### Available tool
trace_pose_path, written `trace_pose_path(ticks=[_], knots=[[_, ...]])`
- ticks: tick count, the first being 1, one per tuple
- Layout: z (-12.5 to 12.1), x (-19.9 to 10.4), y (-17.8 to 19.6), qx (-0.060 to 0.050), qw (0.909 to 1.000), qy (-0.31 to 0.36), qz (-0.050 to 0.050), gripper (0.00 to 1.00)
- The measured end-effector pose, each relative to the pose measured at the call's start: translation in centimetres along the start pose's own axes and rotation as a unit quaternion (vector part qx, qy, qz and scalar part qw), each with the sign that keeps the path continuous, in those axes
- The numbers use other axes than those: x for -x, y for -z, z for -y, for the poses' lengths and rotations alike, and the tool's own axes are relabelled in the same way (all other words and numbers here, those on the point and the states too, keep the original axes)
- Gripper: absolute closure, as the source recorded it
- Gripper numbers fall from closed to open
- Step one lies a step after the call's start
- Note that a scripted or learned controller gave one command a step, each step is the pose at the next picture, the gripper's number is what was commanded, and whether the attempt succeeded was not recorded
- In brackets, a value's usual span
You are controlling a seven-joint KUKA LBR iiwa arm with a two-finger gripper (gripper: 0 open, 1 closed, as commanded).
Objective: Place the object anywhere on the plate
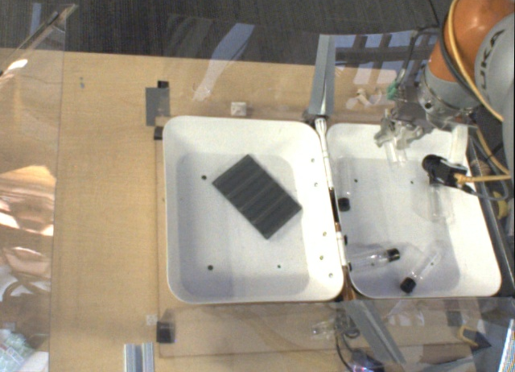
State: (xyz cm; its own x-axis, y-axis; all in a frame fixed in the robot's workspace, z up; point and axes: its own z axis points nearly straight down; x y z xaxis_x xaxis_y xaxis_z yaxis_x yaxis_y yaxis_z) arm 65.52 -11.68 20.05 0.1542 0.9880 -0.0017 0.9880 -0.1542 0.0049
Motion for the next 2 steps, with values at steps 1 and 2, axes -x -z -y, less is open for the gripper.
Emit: trace_pose_path(ticks=[1, 2], knots=[[-1.6, 0.9, 2.1, 0.0, 0.9994, 0.035, 0.0, 1.0], [-1.6, 0.2, 6.3, 0.0, 0.9997, 0.023, -0.001, 1.0]])
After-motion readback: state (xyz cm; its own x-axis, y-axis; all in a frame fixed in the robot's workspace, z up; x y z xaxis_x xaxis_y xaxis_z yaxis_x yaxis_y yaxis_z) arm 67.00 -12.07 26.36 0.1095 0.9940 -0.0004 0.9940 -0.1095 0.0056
